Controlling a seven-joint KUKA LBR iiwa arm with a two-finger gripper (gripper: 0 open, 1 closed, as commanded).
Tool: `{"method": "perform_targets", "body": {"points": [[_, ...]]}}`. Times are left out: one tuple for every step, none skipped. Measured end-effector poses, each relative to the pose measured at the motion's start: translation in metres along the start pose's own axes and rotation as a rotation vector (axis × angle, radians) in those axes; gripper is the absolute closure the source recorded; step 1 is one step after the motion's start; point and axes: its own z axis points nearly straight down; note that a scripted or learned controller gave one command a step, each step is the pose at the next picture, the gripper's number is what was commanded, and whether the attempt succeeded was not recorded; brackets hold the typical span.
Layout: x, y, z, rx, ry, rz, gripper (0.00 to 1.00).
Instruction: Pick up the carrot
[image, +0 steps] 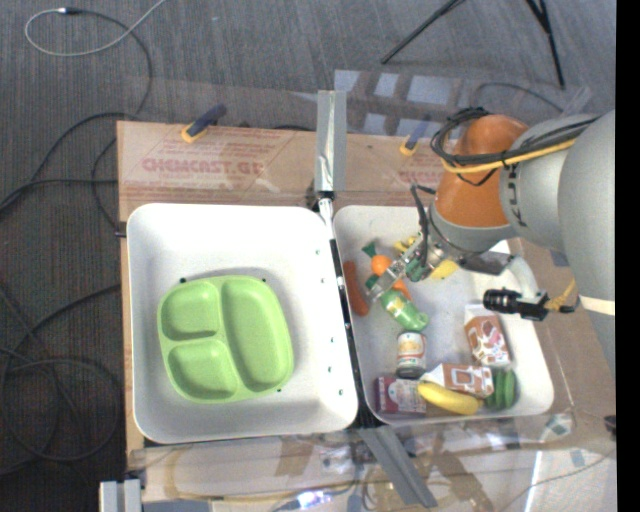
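The carrot (355, 288) is a slim orange-red piece lying along the left wall of the right bin (535, 350), pointing toward and away from the camera. My gripper (408, 268) hangs low over the upper middle of that bin, a short way to the right of the carrot and slightly behind it. It sits right among a small orange fruit with a green top (379, 264) and a green bottle (405, 312). The grey arm with its orange band (480, 175) covers the bin's back right part. Nothing shows as lifted by the gripper.
The right bin also holds a small can (410, 352), a banana (448, 398), a purple pouch (396, 394), a carton (470, 378), a red-and-white box (487, 340) and a yellow item (441, 268). The left bin (150, 240) holds a green divided plate (228, 335).
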Motion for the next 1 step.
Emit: {"method": "perform_targets", "body": {"points": [[0.0241,0.053,-0.0831,0.016,0.006,0.257,1.0]]}}
